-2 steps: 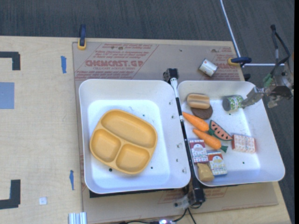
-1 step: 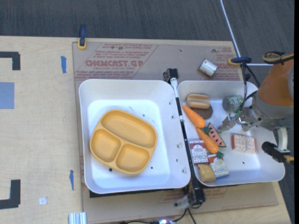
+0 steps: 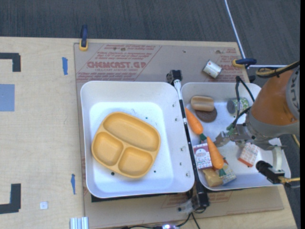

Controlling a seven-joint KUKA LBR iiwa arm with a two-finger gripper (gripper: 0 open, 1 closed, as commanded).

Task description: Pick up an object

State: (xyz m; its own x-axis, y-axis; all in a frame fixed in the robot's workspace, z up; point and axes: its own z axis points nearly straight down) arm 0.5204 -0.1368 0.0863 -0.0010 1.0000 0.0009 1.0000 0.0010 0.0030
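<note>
The right bin (image 3: 238,179) holds several toy foods. Two orange carrots lie in it, one (image 3: 194,121) near the left wall and one (image 3: 215,153) lower down, across a red carton (image 3: 202,157). A tan bun (image 3: 203,101) rests on a brown patty (image 3: 207,114) at the back. A greenish can (image 3: 237,105) is partly hidden by the arm. A white and orange packet (image 3: 248,154) lies to the right, and a yellow block (image 3: 217,176) sits at the front. My gripper (image 3: 223,138) hangs low in the bin's middle, just above and right of the lower carrot, with nothing visibly in it.
The left bin (image 3: 88,128) carries a yellow divided plate (image 3: 125,144). A small white box (image 3: 212,69) lies on the cardboard behind the right bin. Blue clamps (image 3: 84,36) (image 3: 244,61) stand at the cardboard's back corners. The grey and orange arm (image 3: 276,104) covers the right bin's far side.
</note>
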